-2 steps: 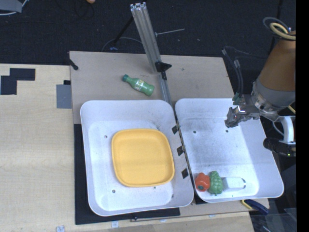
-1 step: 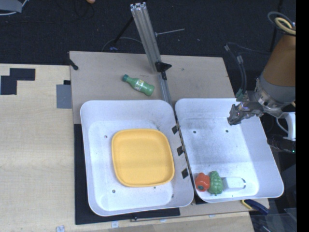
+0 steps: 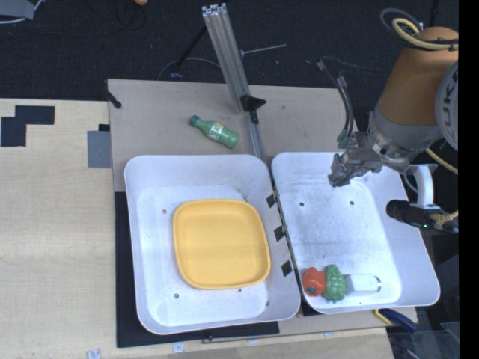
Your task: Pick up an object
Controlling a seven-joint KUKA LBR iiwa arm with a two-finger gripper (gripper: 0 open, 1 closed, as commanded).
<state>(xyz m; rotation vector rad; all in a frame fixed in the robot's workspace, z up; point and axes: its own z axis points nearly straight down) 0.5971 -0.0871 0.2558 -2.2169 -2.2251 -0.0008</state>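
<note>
Camera view gives you a red and green toy (image 3: 325, 282) at the near edge of the right bin (image 3: 389, 234), beside a small white piece (image 3: 364, 282). Your pincer (image 3: 343, 172) hangs over that bin's far edge, well apart from the toy; its opening cannot be told. A yellow plate (image 3: 221, 243) lies in the left bin (image 3: 142, 200); a green bottle (image 3: 214, 132) lies on the desk (image 3: 157, 114) beyond it.

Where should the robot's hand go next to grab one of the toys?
Probably toward the near corner of the right bin. The gripper hangs over that bin's far end with nothing between its fingers, while the red toy and green toy lie touching at the near edge. The yellow plate in the left bin looks too wide and flat to pinch.
</note>
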